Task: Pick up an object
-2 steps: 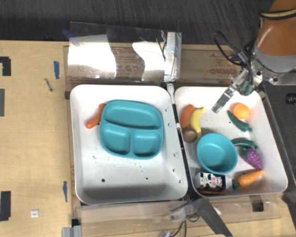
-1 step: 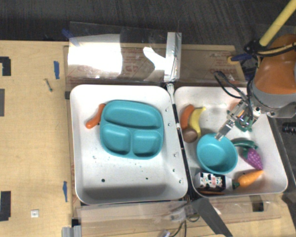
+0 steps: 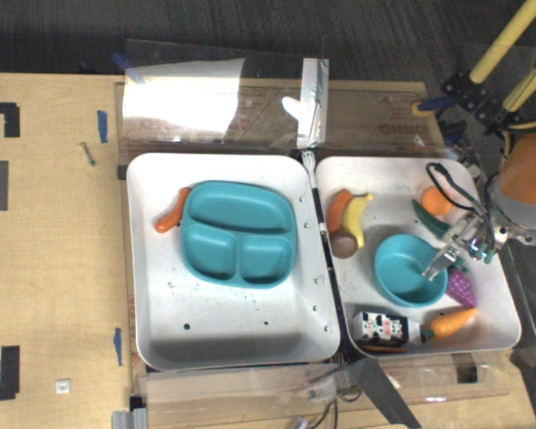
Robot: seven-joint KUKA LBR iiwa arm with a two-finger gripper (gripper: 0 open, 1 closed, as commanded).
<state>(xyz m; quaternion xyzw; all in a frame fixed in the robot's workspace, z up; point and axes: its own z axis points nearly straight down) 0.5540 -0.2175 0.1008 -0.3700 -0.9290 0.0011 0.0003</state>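
The gripper (image 3: 444, 259) hovers over the blue bowl (image 3: 409, 271) near the right bin's (image 3: 402, 170) right edge. I cannot tell its state. Next it needs to descend and grasp.

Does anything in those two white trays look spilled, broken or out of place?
Nothing looks spilled or broken. One small oddity: an orange carrot-like toy in the left bin is wedged against the teal divided plate, partly tucked under its rim rather than lying free.
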